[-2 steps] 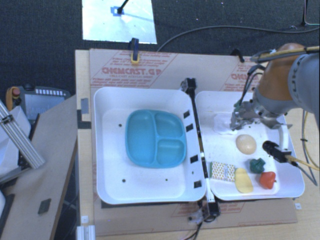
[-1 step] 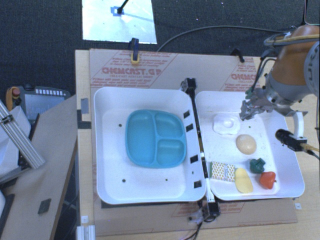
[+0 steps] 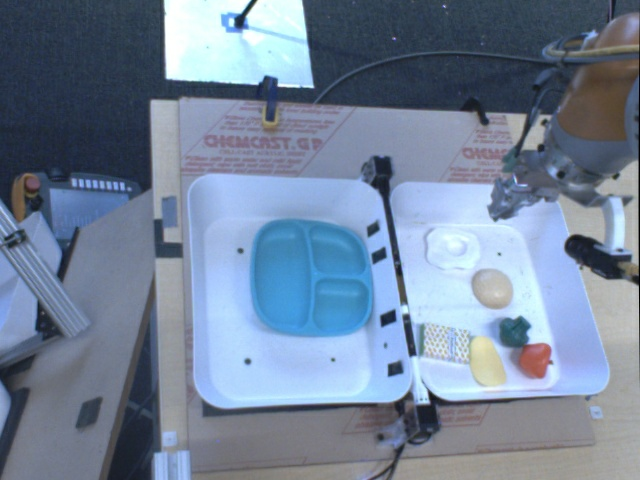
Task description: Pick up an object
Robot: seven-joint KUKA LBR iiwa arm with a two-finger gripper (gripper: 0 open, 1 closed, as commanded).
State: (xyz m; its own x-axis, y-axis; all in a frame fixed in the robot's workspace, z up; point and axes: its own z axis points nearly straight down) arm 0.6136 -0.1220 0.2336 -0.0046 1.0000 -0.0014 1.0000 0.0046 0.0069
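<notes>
The right bin (image 3: pixel 570 298) holds a white fried egg (image 3: pixel 451 247), a beige round bread roll (image 3: pixel 492 288), a small green piece (image 3: pixel 515 331), a red pepper (image 3: pixel 535 359), a yellow piece (image 3: pixel 487 361) and a checkered packet (image 3: pixel 446 342). My gripper (image 3: pixel 504 204) hangs over the bin's back right part, up and to the right of the fried egg, apart from every object. Nothing shows between its fingertips.
The left bin (image 3: pixel 220 268) holds a blue divided plate (image 3: pixel 309 276). A black divider with clips (image 3: pixel 388 268) runs between the two bins. A black cable (image 3: pixel 440 58) arcs over the cardboard behind the bins. A yellow clamp (image 3: pixel 270 108) sits at the back edge.
</notes>
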